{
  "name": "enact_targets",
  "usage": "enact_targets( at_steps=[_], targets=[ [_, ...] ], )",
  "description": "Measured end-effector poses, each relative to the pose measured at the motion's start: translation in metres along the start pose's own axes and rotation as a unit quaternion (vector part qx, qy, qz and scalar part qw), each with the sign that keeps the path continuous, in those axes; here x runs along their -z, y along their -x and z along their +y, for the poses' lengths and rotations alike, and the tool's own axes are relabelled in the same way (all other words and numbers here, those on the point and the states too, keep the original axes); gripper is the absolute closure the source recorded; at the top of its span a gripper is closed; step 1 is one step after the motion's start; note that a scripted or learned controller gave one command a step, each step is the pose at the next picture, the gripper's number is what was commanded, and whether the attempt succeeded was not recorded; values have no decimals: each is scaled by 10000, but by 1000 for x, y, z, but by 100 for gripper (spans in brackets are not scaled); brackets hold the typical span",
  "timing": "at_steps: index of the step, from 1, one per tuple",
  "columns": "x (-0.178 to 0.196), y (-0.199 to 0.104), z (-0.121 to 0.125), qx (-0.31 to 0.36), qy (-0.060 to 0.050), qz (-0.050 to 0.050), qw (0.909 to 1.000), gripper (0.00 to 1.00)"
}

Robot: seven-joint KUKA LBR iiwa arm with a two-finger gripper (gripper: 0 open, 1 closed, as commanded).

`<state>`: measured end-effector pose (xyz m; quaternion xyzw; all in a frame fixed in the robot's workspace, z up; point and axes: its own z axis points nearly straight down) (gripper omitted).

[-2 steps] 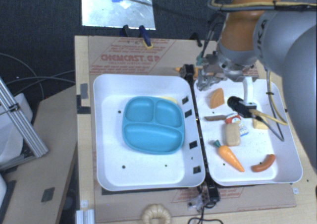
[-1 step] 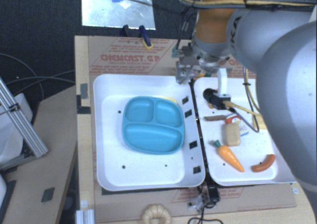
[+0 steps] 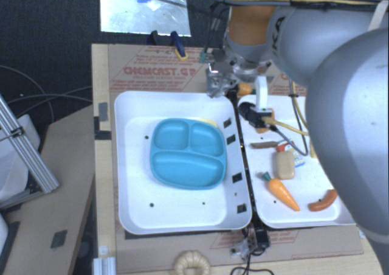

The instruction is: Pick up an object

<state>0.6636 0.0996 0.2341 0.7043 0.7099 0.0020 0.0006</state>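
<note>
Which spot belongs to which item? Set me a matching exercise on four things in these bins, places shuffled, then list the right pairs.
Things:
1. blue divided plate
2. toy carrot
3. toy sausage
4. beige block

Places:
A. near the right bin's front right corner
B. in the right bin, just behind the toy carrot
C. middle of the left bin
D. front of the right bin, tip pointing at the divider

Pairs: 1-C, 2-D, 3-A, 4-B

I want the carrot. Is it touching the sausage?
Apart. The camera view shows bare white bin floor between the carrot and the sausage.
</note>
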Motion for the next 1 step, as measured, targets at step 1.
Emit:
enact_targets(
  at_steps=[1],
  targets=[
    [-18, -5, -1, -9, -13, -11, 10000, 100]
  ],
)
